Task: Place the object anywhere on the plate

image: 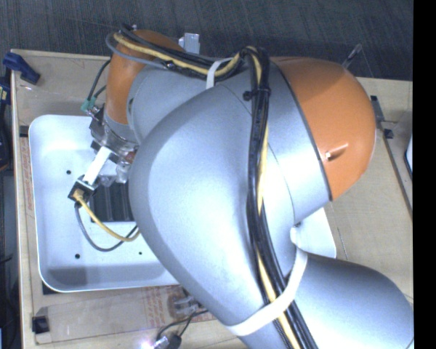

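Object first: hidden, most likely beneath the arm's bulk, so cannot place it, cannot call which way it points, cannot call its long axis either.

Starting at the left: bare strip of table [22,122] with a blue clamp [18,65] at the far corner. Then the left bin [43,195], white and shallow, a wide patch of its floor showing.

Moving right, and there sits the gripper [110,191], low over the bin's floor near the middle. Released, clenched or grasping something? Cannot tell, too much shadowed and covered. Just beside it hangs a yellow cable [102,231], looping down close to the bin floor.

Above the wrist, the orange band [122,71]. Then the grey arm [225,195], sweeping across to the right and covering wherever the plate may lie.

Now the risks, as judgement only. Could come up carrying nothing, with no sign here of a secure hold. Could snag that slack cable loop on the bin floor or on the thing itself and nudge it away. Could drop short of the plate or clip its edge on release. Worth a slow lift and a check before any carry.
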You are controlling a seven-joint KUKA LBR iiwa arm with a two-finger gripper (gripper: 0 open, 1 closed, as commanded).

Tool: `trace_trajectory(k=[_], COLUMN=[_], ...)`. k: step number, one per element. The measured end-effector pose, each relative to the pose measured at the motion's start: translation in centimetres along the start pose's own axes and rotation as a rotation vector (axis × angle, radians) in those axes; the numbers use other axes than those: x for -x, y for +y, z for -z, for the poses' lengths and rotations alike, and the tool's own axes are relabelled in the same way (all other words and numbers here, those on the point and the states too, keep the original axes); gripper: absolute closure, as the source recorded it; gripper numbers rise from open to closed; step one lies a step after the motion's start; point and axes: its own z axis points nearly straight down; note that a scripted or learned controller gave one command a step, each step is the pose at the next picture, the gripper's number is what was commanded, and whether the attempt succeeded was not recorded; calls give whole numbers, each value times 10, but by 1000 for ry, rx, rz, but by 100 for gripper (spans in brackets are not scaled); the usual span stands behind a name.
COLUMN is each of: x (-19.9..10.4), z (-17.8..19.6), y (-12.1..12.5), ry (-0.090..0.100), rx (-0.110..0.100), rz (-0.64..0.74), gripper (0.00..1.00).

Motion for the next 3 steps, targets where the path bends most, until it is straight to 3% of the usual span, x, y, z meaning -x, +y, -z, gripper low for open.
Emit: trace_trajectory(k=[1,2,3], x=[-19,75,65], z=[63,166,-14], y=[-3,-4,-99], ry=[2,3,-3], rx=[4,4,2], rz=[457,473,481], gripper=[100,100,100])
